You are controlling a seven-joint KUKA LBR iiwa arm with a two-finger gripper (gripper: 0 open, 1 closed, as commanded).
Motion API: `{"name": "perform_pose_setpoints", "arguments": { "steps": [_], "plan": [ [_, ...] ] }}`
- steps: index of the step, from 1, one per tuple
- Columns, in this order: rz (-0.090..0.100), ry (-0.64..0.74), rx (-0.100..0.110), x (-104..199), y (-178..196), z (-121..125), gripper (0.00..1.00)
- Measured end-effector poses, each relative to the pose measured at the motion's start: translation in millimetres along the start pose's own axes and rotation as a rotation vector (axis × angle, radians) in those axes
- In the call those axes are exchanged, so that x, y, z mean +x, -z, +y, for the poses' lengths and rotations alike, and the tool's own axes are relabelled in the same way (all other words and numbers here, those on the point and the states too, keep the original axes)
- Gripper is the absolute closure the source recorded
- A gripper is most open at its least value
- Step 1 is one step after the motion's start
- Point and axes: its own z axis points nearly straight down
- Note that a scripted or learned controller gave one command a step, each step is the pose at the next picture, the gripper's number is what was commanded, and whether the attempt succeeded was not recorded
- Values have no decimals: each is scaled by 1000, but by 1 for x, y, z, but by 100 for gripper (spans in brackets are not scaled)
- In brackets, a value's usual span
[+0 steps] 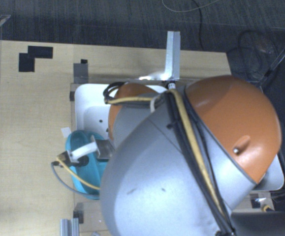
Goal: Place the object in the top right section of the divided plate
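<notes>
A blue divided plate [76, 142] lies at the left end of the left white bin [87, 107], and just its left part shows. My arm covers most of the bench. My gripper [103, 150] reaches out from under the arm over the plate's middle. The arm hides the plate's right sections and hides any object on them.
A metal upright post [173, 55] stands behind the bins at the middle. The wooden bench top [24, 132] lies bare to the left of the bin. A corner of the right white bin [275, 178] shows past the arm at the right.
</notes>
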Motion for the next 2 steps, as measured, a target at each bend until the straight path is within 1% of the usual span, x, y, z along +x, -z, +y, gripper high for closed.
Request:
{"name": "perform_pose_setpoints", "arguments": {
  "steps": [1, 2],
  "plan": [
    [-3, 36, -1, 6, -1, 3, 100],
    [-10, 245, -7, 12, 5, 19, 100]
  ]
}}
